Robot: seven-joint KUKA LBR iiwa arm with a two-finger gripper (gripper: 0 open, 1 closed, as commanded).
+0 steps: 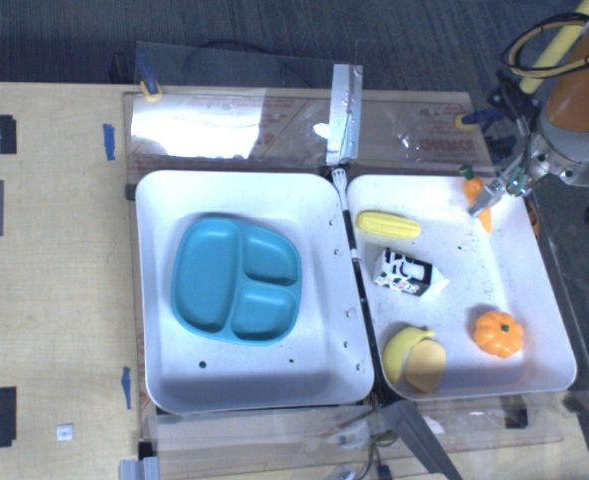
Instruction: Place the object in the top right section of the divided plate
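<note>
The blue divided plate [237,278] lies in the left bin [164,358], a little toward that bin's far side, with one long section on its left and two smaller sections on its right. All three sections hold nothing.

The things to choose from are all in the right bin [554,368], well apart from the plate. A yellow corn cob [388,226] lies on its side nearest the plate's far right corner, just across the wall where the two bins meet. Beyond the corn, nearer the camera, a small black-and-white packet [405,272] lies flat. Nearer still, level with the plate's near edge and beyond it, a yellow-green apple-like fruit [414,358] with a tan cut face sits close to the dividing wall. An orange pumpkin [498,333] with a green stem stands farther from the plate than the fruit, toward the right bin's outer wall.

The pincer [486,196] hangs at the far right corner of the right bin, much farther from the plate than the corn, with small orange parts at its tip. Whether it is released or clenched cannot be told at this size, and nothing can be seen between its tips. The arm [574,118] reaches in behind it, with yellow and black cables looped above.

The bins rest on a pale wooden worktop [44,268].
</note>
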